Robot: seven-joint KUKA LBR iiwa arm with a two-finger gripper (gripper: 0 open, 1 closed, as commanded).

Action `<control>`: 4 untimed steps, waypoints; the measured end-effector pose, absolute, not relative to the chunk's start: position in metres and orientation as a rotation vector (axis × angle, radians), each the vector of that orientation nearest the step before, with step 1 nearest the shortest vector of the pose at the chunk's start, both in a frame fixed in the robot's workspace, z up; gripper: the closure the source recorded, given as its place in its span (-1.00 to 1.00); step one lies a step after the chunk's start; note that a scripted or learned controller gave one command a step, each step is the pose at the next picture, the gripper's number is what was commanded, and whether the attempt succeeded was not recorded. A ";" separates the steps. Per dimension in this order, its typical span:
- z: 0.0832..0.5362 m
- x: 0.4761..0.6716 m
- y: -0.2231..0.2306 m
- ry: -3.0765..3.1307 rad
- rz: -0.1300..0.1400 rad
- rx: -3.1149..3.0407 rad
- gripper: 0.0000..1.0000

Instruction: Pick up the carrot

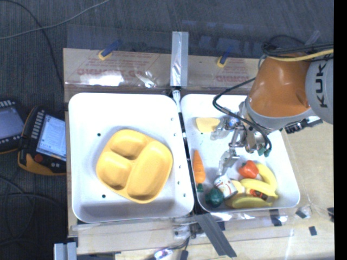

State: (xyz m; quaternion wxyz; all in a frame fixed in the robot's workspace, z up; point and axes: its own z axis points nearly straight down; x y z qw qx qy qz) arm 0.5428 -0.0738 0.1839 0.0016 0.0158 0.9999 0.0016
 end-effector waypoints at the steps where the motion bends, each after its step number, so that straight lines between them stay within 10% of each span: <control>1: 0.090 0.548 -0.093 3.117 -0.001 -0.319 -1.00; 2: 0.102 0.550 -0.093 3.110 -0.002 -0.315 1.00; 3: 0.184 0.558 -0.083 3.118 0.001 0.353 1.00; 4: 0.184 0.558 -0.083 3.119 0.001 0.354 -1.00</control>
